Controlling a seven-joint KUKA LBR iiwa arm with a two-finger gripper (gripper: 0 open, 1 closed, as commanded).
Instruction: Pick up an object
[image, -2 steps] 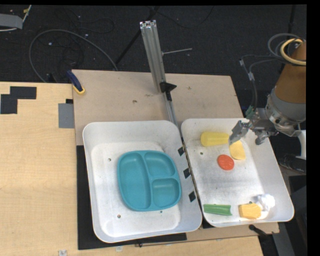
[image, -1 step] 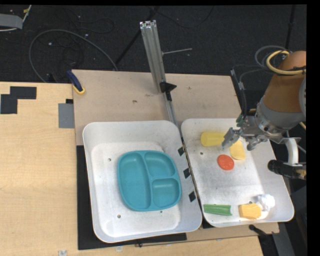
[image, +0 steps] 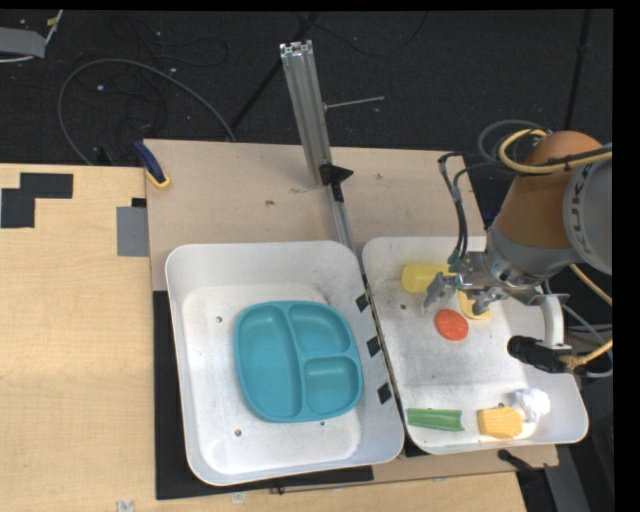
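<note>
The right bin (image: 560, 425) holds several small objects. A yellow piece (image: 419, 277) lies near its far left corner, and a red-orange round object (image: 452, 325) sits a little nearer the front. A green stick-like item (image: 435, 419), a yellow-orange block (image: 499, 423) and a pale crumpled object (image: 531, 404) lie along the front wall. My gripper (image: 463, 291) hangs low over the bin's far part, just right of the yellow piece and just above the red-orange object. A bit of another yellow thing (image: 478, 309) peeks out under the gripper.
The left bin (image: 195, 290) carries a teal divided plate (image: 297, 359). An upright metal post (image: 305, 110) stands behind the bins. Cables loop around the arm's wrist (image: 540, 215) on the right.
</note>
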